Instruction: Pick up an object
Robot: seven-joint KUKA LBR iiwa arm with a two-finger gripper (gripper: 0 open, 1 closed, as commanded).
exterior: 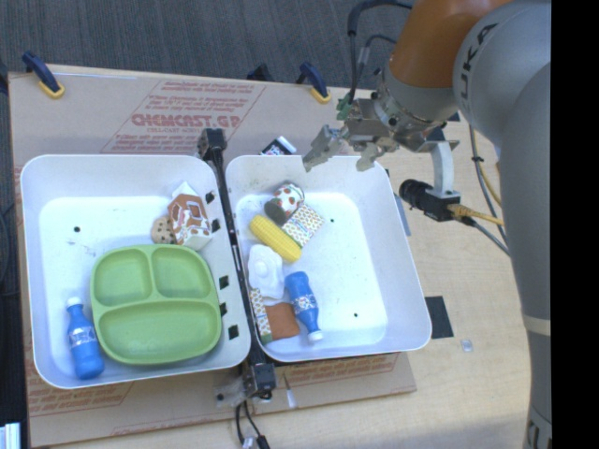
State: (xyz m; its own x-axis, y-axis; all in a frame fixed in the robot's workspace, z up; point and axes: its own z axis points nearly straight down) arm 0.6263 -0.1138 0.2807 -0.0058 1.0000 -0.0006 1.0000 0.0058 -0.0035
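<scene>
**Above the right bin's far rim**

A cardboard-covered bench (pixel 112 124) carries two white bins, with dark carpet behind. The left bin (pixel 42 195) holds a green divided plate (pixel 154 304), a blue bottle (pixel 82 340) and a patterned packet (pixel 187 219). My gripper (pixel 344 152) hangs over the far edge of the right bin (pixel 393 251), fingers spread apart and holding nothing. The yellow corn (pixel 275 238) lies below me toward the bin's left side (crowded by a round ball (pixel 285 197), a white lump (pixel 264 271) and a second blue bottle (pixel 303 304)).
</scene>
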